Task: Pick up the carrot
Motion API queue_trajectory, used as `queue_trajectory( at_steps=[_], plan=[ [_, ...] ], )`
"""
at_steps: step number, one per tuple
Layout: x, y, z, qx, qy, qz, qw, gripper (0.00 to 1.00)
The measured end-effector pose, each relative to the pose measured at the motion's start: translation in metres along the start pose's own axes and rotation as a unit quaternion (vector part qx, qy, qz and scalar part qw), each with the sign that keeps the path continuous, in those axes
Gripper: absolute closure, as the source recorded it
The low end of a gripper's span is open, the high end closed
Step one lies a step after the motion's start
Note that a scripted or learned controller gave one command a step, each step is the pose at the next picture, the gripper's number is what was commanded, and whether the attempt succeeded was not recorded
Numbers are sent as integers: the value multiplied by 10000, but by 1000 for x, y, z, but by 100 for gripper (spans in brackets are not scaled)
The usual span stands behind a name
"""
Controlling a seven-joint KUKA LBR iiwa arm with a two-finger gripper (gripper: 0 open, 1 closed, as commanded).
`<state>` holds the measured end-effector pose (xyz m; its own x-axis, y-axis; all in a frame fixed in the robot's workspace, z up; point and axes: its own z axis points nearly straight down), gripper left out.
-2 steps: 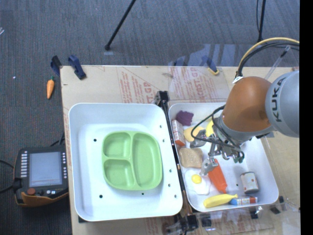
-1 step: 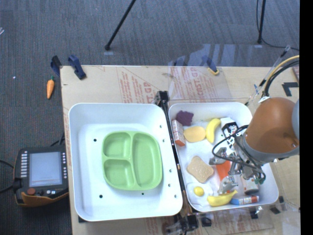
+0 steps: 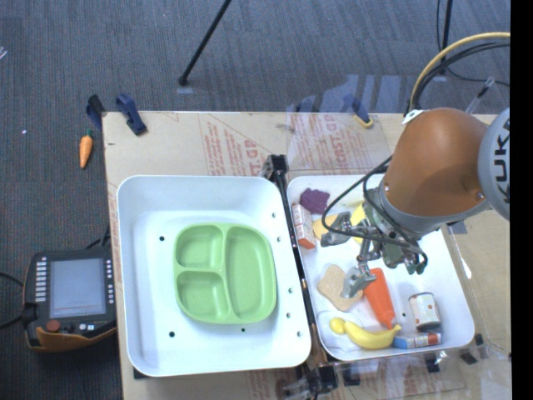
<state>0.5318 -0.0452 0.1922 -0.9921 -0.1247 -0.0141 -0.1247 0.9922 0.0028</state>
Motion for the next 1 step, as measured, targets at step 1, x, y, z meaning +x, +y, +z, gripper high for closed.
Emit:
queue_trajectory(
  at_steps=[1],
  plan=[
    [40,-31,102,5,47,-46,10000,0]
  ],
)
